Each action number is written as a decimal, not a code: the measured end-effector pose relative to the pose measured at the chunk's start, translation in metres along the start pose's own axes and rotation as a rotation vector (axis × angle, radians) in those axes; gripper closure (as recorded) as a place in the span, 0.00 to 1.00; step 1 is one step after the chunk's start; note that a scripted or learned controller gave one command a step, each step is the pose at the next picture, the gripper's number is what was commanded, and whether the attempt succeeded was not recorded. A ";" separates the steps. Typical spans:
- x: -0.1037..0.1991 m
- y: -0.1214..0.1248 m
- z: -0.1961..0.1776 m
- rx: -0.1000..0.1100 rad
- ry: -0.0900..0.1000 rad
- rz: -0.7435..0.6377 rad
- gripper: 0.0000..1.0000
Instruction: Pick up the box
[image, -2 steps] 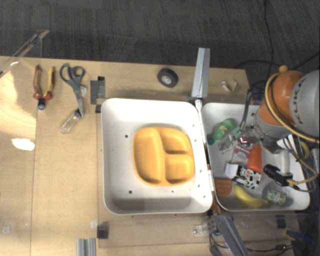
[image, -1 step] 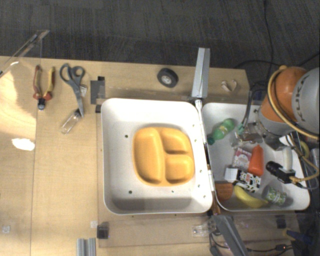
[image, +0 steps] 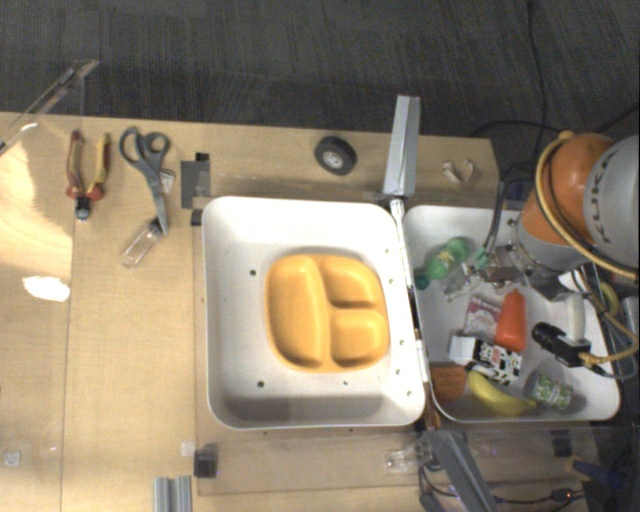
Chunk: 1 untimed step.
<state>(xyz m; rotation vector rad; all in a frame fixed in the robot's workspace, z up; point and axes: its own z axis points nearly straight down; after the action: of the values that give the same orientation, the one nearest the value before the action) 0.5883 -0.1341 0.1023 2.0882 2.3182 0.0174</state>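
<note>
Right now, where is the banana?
The banana lies in the right bin, near its front edge, just below the black-and-white box and left of a small jar.

Looks like a robotics lab or workshop to me. Plywood counter (image: 120, 330) over dark carpet (image: 250, 50), with pliers (image: 84, 172), scissors (image: 150, 170) and a tape roll (image: 335, 154) lying around, cables (image: 600, 345) trailing off the arm, and two white bins (image: 230, 300) bolted side by side.
</note>
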 end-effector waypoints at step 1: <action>0.032 -0.005 0.013 0.009 0.005 -0.048 0.00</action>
<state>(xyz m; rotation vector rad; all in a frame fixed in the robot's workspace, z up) 0.5807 -0.1031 0.0893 2.0375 2.3751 0.0111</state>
